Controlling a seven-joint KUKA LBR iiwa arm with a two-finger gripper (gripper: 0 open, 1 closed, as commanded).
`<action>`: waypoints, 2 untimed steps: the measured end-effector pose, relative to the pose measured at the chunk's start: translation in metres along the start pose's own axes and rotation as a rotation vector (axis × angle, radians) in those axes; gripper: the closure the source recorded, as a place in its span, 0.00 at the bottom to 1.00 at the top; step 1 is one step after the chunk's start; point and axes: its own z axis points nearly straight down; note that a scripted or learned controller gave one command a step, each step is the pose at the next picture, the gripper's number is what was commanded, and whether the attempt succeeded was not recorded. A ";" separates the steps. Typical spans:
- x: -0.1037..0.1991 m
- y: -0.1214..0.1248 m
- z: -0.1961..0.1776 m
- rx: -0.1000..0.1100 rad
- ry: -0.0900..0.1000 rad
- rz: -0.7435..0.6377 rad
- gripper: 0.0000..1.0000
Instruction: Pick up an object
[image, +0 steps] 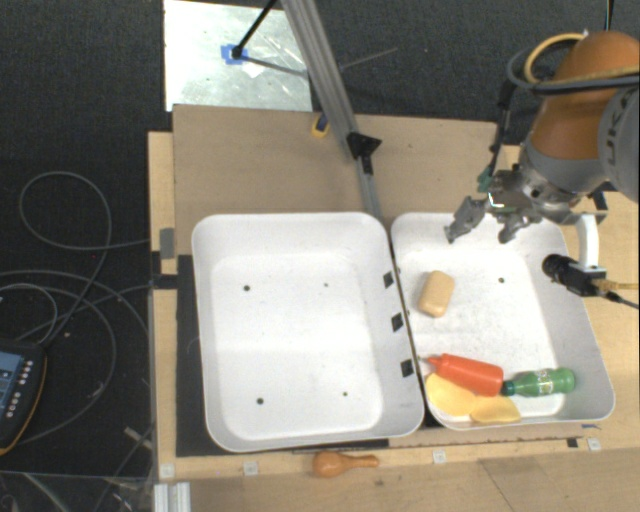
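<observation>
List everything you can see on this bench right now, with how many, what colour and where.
Bins: two, white, side by side on the bench.
Block: one, tan, middle of right bin.
Bottle: one, orange-red, near edge of right bin.
Bottle: one, green, near right corner of right bin.
Yellow pieces: two, yellow, near edge of right bin under the bottles.
Pear-shaped thing: one, orange-brown, on the bench in front of the bins.
Gripper: one, grey, open, above the right bin's far edge.
</observation>
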 end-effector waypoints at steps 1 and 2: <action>0.000 0.001 -0.003 -0.004 -0.001 0.000 0.00; 0.000 0.010 0.044 -0.002 -0.001 0.001 0.00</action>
